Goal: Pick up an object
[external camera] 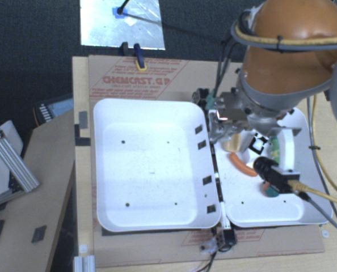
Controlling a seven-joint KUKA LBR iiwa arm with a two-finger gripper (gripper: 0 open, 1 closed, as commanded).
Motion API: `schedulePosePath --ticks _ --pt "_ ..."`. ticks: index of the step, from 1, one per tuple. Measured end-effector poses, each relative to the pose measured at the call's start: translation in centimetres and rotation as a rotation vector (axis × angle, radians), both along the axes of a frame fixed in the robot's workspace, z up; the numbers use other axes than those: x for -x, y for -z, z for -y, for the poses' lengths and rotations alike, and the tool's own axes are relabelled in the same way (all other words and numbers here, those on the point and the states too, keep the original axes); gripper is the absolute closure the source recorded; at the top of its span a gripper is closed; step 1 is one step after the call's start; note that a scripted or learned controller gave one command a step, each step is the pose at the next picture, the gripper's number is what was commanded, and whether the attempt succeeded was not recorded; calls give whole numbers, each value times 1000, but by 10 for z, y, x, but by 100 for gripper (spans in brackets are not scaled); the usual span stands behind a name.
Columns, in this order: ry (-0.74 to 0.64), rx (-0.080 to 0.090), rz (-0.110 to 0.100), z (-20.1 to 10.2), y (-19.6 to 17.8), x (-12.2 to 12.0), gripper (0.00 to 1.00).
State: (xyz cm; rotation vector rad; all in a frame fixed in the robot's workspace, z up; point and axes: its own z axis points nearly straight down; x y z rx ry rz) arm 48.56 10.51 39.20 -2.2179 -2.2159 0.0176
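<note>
The arm point(287, 44) reaches low into the right bin point(270, 211), above an orange carrot-shaped object point(243, 165). Whether its jaws are apart or together cannot be told. The left bin point(109, 118) sits alongside.

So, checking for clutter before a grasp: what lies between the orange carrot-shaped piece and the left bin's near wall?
In the camera view, bare white floor of the right bin lies between the orange carrot-shaped piece and the black-clipped seam.
</note>
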Motion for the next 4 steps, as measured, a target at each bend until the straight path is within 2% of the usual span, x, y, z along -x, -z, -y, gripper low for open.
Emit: schedulePosePath --ticks 1,2,3,4 --pt "-10 -11 31 -45 -152 -1 100" --pt "-1 -3 15 -70 -140 -120 100" --pt "-11 -5 9 -122 -106 -73 100" --pt "-7 -6 16 -119 -120 -76 100"
